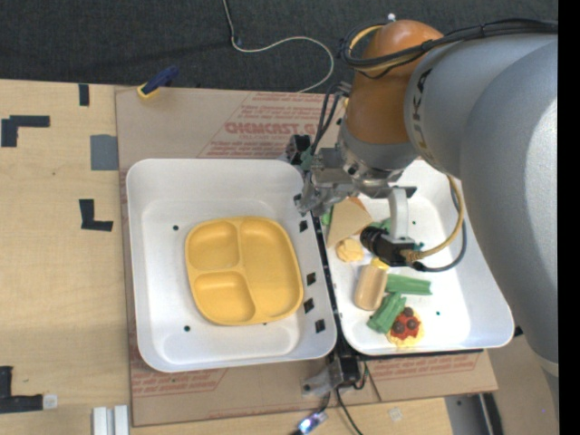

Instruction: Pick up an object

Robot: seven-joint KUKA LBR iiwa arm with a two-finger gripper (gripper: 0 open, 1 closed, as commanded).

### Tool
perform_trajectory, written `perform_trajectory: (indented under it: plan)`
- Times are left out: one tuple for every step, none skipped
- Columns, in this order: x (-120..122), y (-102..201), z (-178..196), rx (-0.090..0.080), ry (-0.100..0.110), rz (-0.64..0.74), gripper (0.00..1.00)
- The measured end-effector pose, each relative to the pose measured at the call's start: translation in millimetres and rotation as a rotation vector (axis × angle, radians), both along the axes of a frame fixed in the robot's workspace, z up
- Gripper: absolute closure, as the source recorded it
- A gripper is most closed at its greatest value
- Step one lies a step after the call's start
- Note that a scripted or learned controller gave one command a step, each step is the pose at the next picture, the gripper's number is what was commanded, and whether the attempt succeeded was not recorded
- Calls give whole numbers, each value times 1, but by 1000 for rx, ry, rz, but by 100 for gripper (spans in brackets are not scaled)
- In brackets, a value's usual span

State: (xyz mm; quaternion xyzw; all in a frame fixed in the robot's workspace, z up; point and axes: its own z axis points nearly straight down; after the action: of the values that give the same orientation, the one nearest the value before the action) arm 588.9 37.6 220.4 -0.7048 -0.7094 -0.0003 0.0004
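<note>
Camera view, looking down at a slant: the gripper (317, 196) is hanging over the inner edge of the right bin (485, 311), close against the wall that bin is sharing with the left bin (145, 243). The wrist is covering its tips, so how wide it is standing cannot be told.

The objects available for picking are all lying in the right bin:
- A tan wedge (350, 217) is lying just below the gripper.
- A pale yellow round piece (350, 250) is sitting just beside the wedge's lower end.
- A tan cylinder (370, 286) is lying further toward the near rim.
- Two green blocks, an upper one (410, 285) and a lower one (385, 314), are sitting next to the cylinder.
- A red-and-yellow toy (405, 327) is touching the lower green block, nearest the front wall.

The grey arm (489, 134), with its orange band (385, 80), is reaching in from the right across the bin. A yellow divided plate (245, 270) is resting flat in the left bin, well apart from the gripper. Both bins are standing on a cardboard sheet (263, 125).
</note>
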Motion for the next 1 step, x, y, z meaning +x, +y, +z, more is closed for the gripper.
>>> perform_trajectory:
  plan:
    - [-4, -18, -4, -2, 2, -7, 100]
